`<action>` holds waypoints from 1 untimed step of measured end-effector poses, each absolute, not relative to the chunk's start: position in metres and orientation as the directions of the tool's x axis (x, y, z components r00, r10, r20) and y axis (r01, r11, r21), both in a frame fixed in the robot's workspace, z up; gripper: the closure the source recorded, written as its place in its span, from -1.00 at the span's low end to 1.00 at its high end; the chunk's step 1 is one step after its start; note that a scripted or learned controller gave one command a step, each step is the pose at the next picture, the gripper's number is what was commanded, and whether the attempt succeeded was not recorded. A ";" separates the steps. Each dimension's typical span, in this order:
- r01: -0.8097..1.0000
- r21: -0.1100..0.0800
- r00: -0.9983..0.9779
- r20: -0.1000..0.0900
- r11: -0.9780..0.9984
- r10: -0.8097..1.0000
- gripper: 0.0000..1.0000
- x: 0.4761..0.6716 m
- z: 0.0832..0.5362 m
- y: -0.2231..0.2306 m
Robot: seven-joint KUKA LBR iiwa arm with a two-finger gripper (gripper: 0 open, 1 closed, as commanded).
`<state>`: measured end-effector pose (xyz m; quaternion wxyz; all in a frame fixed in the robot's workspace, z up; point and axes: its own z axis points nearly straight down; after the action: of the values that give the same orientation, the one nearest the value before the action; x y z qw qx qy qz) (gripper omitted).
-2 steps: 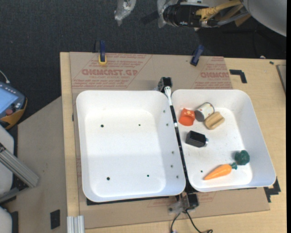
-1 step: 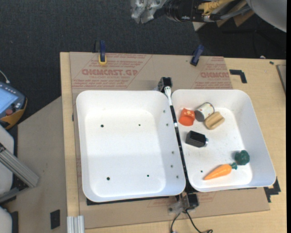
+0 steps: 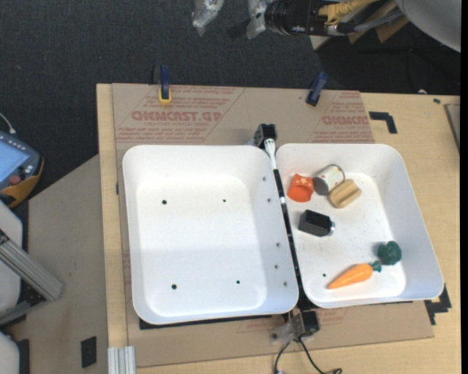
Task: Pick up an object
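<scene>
**Five small things in the right bin, gripper high above the bench**

The left bin (image 3: 139, 219) comes first and offers nothing to take. Past the divider, the right bin (image 3: 409, 212) holds every candidate.

Nearest the divider sits a small orange cup-shaped piece (image 3: 300, 188), probably light plastic, smooth and apt to slip; it is best pinched across its body. Just below it, apart from the rest, lies a black block (image 3: 316, 223). It looks stiff and flat-sided, so it is likely the surest grip, taken across its short faces.

Beside the orange piece is a pale cylinder (image 3: 329, 177) with a dark end, touching or nearly touching a tan, roll-shaped piece (image 3: 344, 193). Both look rounded and liable to roll, and their closeness leaves little room for a clean hold.

Lower down lies a toy carrot (image 3: 352, 275), tapered and probably light. Its thick middle suits a grasp better than the tip. To its right sits a small green lump (image 3: 389, 253), close to the carrot's stalk end.

The gripper (image 3: 232, 18) hangs at the top of the view, well away from both bins and blurred; whether it is apart or together I cannot tell, and nothing is seen in it.
</scene>
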<state>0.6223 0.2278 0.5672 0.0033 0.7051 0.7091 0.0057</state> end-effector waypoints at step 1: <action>1.000 0.017 -0.007 0.004 0.007 1.000 1.00 0.622 0.578 0.229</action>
<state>0.6223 0.2287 0.5783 0.0044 0.7046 0.7096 0.0076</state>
